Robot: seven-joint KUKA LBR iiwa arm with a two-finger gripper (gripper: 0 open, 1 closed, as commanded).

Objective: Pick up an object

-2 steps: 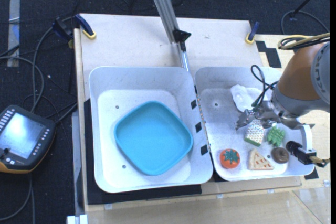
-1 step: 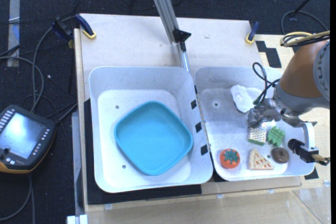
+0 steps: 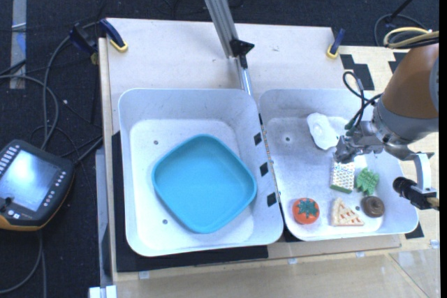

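Bright, even light — slightly soft focus

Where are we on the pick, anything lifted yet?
Done: the arm has reached into the right bin, and the claw sits low, just above the green-and-white patterned block and beside the white lump. In hand: nothing visibly lifted; I can't tell how the claw is set. Left: grasp and raise something. The green piece, tomato, pizza slice and brown donut lie on the bin floor.

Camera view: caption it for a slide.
Gripper above a green-white block in the right bin; blue tray in the left bin.
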